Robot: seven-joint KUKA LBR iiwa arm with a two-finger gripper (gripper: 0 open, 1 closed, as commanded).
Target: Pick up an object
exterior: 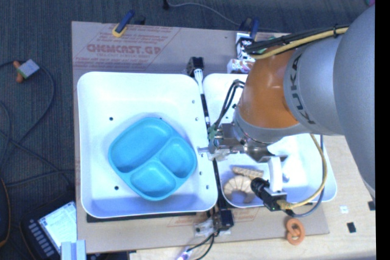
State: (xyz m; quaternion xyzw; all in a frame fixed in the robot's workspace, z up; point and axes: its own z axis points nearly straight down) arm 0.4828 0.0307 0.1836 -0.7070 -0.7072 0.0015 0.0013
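The gripper [241,149] hangs over the right bin [326,192], its wrist blocking the view, so whether it is open or closed cannot be told. A tan curved object [242,182] lies just below it, close to that bin's front corner beside the divider. A descent there may strike the wall, or nudge the rounded piece aside and close on nothing. The blue divided plate [152,158] sits well apart in the left bin [97,91].

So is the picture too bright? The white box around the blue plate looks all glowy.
In the camera view, yes: the left bin has a white floor that is nearly washed out, with a soft bluish shadow hugging the blue plate. Also in the camera view, the arm, close to the lens, looks a bit softer, and it slightly shades the tan thing in the right bin.
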